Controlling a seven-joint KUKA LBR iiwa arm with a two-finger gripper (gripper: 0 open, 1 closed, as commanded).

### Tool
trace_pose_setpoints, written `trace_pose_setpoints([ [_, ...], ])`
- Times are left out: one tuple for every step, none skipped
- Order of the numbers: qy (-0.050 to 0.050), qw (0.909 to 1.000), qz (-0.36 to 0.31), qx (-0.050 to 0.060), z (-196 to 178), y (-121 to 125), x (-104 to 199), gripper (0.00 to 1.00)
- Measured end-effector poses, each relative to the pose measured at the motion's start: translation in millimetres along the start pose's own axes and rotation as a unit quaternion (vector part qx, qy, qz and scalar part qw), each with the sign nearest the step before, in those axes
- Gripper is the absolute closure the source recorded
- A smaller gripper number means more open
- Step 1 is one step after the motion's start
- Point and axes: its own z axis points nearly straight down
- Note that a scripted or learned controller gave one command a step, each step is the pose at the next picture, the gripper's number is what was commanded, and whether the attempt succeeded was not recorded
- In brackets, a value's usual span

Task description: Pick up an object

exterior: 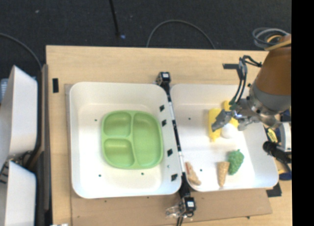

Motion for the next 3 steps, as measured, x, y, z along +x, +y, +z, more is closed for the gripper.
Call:
trace_pose_setpoints([
  [-0.001, 1.0000, -0.002, -0.007, -7.8, 2.8, 0.5, 0.00],
  [-0.001, 1.0000, -0.001, -0.005, 53.8, -1.4, 1.8, 0.00],
  [-0.001, 1.0000, 0.000, -0.005, 106.8, -1.4, 0.7, 0.00],
])
